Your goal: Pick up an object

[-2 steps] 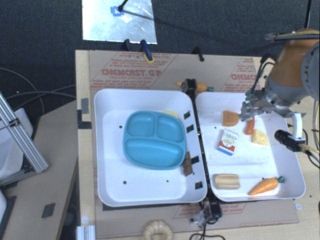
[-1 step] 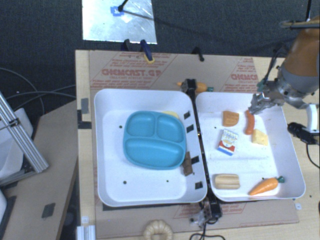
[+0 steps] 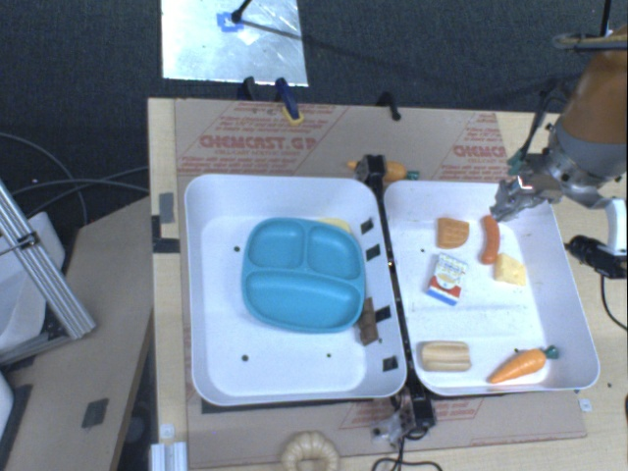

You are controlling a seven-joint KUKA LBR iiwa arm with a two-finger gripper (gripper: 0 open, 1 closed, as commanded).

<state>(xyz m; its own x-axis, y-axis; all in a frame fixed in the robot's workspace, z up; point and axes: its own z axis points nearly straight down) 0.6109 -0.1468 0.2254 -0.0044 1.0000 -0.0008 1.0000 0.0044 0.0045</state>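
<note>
Camera view: whether the fingers (image 3: 509,201) are spread or pressed together cannot be told; they hang over the right bin (image 3: 579,314). Just beside them lies an orange sausage (image 3: 489,239), then a toast piece (image 3: 452,233), cheese wedge (image 3: 510,270) and small carton (image 3: 447,280). Farthest off sits the blue tray (image 3: 302,274).

From my seat I see dark blue-grey carpet (image 3: 78,57) around the worktop (image 3: 162,292), which is topped with printed brown cardboard (image 3: 255,135). A shiny metal sheet (image 3: 231,27) lies on the floor behind it, and black cables (image 3: 59,180) trail past an aluminium frame (image 3: 39,273) at left.
</note>
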